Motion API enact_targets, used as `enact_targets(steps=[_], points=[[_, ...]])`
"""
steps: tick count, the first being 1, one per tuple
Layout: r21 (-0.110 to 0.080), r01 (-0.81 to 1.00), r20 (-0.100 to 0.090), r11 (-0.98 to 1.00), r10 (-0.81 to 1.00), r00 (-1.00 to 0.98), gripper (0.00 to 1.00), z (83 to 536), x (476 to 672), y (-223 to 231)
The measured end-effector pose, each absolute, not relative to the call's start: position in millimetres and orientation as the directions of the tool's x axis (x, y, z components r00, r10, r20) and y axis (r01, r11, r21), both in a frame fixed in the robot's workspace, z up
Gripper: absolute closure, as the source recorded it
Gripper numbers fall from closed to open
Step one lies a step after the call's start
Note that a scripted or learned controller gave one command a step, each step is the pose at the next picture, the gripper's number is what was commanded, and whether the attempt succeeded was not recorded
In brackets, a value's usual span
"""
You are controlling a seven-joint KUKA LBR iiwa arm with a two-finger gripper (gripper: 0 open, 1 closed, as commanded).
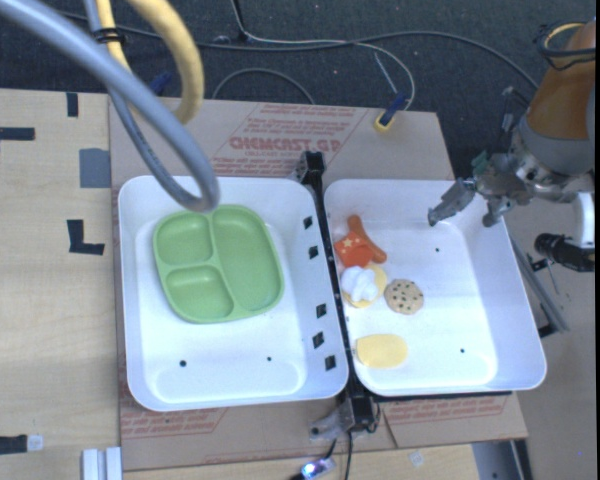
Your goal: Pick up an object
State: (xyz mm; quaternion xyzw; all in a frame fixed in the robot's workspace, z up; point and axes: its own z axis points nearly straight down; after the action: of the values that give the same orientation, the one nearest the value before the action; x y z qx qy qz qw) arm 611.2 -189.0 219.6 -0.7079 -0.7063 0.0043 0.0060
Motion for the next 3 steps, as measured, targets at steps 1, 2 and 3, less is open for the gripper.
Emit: enact_targets(steps=[1, 2, 3], points=[[-0.001, 1.0, 0.0, 0.001, 1.0, -0.001, 0.0, 227, 614.1, -189], [-0.006, 1.0, 0.0, 0.001, 1.0, -0.001, 0.0, 183, 611.6, -191], [-0.007, 1.0, 0.0, 0.001, 1.0, -0.001, 0.0, 122, 613.3, -198]])
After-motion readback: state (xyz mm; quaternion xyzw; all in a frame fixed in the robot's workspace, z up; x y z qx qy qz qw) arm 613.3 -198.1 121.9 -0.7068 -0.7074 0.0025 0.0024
